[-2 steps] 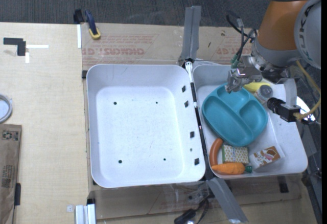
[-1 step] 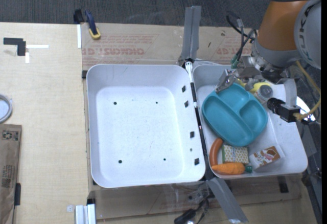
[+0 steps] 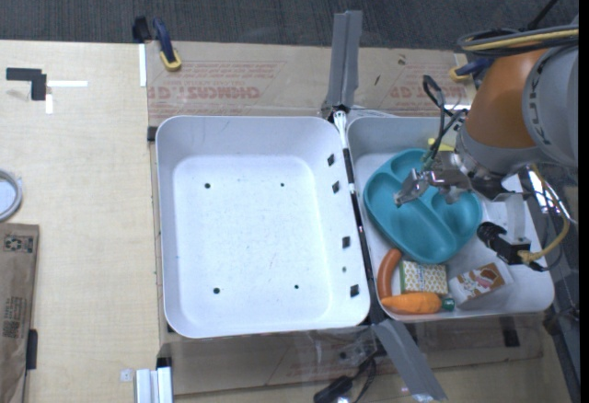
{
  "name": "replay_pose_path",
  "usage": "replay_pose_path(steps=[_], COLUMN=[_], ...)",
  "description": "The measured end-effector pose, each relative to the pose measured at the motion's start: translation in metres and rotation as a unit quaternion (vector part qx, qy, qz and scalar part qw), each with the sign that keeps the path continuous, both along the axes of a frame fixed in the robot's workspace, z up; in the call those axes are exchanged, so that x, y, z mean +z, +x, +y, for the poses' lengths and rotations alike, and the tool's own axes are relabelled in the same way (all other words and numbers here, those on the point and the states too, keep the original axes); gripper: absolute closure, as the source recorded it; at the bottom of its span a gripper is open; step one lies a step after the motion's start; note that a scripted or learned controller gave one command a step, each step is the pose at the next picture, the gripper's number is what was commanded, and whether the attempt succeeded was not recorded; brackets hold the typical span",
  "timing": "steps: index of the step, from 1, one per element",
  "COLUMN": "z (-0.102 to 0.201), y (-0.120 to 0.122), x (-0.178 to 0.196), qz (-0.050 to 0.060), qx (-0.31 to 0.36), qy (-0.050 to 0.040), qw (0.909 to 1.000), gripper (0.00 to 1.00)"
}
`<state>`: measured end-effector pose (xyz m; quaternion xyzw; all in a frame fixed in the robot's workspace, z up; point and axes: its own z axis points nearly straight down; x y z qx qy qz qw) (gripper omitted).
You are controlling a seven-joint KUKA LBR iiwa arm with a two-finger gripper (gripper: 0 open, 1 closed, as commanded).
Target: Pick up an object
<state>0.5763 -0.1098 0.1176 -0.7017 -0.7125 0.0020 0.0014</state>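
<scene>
- Teal divided plate (image 3: 433,231): glossy, tilted in the right bin (image 3: 534,298).
- One carrot (image 3: 411,303), one sausage (image 3: 387,270), two packets.
- Gripper (image 3: 421,186) over plate; finger state unclear.

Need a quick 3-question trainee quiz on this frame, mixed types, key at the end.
1. True or false: the teal divided plate lies in the left bin.
2. What does the claw hover over? A) plate B) carrot C) tape roll
3. Fill in: the orange carrot lies along the right bin's ____ edge.

Key: 1 false, it lies in the right bin. 2 A. 3 near (bottom of view).
</scene>
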Motion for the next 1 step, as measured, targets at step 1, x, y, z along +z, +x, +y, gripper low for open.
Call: replay_pose_path(steps=[1], z=[0.0237], y=[0.0371], x=[0.0729], qz=[-0.002], qx=[0.018], qy=[-0.0004], qw=[0.9998], gripper=[0.0])
